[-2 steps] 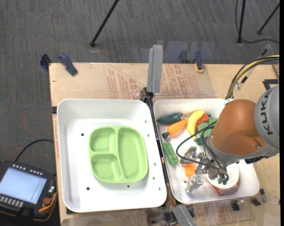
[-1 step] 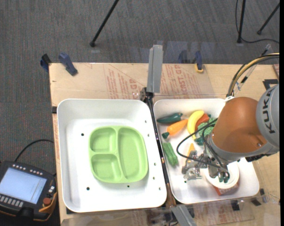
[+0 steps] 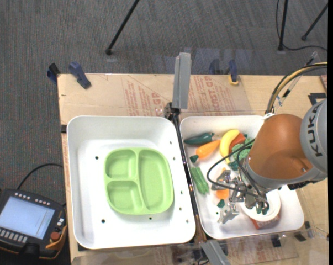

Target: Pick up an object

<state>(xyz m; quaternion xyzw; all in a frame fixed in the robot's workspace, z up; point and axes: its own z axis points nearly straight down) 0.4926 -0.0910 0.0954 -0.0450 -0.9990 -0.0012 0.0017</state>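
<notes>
The right bin (image 3: 282, 225) holds several toy foods: a yellow banana (image 3: 228, 141), an orange carrot (image 3: 209, 148), a dark green pepper (image 3: 199, 138), a green pod (image 3: 199, 180) and a small orange piece (image 3: 222, 192). A round white and red object (image 3: 265, 215) lies near the bin's front right, partly under the arm. My gripper (image 3: 233, 199) hangs low over the middle of this bin, just right of the green pod and beside the orange piece. The orange wrist band (image 3: 279, 145) hides the bin's right side. I see nothing held.
The left bin (image 3: 86, 142) carries a light green divided plate (image 3: 138, 181). A grey upright post (image 3: 181, 81) stands behind the seam between the bins. Cables loop off the wrist at the upper right. A teach pendant (image 3: 25, 220) lies at the bottom left, off the bench.
</notes>
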